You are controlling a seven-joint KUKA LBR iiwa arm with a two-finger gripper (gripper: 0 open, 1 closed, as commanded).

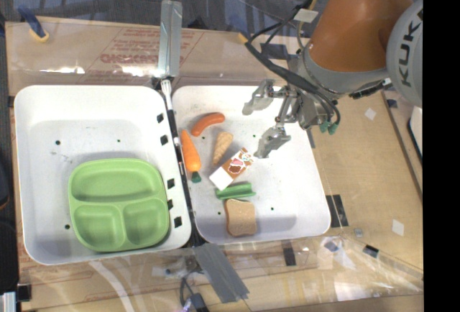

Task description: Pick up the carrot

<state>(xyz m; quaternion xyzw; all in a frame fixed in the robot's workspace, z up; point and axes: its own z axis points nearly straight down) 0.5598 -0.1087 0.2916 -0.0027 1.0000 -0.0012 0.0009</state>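
An orange carrot [190,152] with a green stub end lies along the left wall of the right bin [302,188], pointing front to back. My gripper [263,120] hangs over the right bin's back right part, well to the right of the carrot. Its two fingers stand apart, one finger [256,98] toward the back and the other [272,141] toward the front, with nothing between them.
The right bin also holds a sausage [207,122], a croissant-like piece [223,147], a small carton [231,167], a green pod [234,192] and a bread slice [240,217]. A green divided plate [118,204] sits in the left bin [43,131].
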